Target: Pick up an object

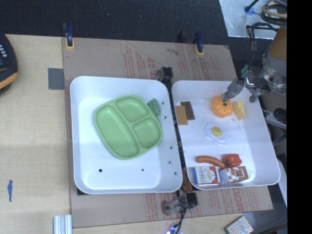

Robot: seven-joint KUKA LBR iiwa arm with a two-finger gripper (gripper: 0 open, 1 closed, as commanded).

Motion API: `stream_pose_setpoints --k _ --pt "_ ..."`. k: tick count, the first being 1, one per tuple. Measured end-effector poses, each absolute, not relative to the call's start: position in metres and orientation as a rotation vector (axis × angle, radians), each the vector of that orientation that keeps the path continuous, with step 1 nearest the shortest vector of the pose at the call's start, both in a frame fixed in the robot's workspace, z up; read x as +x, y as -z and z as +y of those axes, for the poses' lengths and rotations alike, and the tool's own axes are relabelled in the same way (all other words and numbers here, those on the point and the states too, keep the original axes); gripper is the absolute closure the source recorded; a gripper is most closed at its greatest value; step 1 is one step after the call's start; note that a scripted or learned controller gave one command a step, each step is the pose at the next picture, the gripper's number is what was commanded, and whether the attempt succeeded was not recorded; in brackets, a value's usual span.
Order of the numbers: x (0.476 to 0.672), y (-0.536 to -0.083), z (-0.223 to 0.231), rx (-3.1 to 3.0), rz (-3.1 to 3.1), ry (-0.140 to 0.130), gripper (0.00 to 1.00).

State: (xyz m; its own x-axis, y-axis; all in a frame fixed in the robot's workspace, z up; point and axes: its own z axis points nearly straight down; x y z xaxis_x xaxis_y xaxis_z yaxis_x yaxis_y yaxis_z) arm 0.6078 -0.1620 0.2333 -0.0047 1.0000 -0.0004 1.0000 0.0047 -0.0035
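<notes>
Orange and round, the toy fruit [222,107] lies in the upper part of the right bin [258,150]. Spread wide, the gripper [242,92] has 1 fingertip at the fruit's top, the other well apart. Approach seems underway; next it must centre over the fruit, then clench.
</notes>
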Motion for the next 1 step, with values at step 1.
stream_pose_setpoints --k 1 --pt "0.6486 -0.1553 -0.1792 -2.211 -2.228 -0.01 0.0"
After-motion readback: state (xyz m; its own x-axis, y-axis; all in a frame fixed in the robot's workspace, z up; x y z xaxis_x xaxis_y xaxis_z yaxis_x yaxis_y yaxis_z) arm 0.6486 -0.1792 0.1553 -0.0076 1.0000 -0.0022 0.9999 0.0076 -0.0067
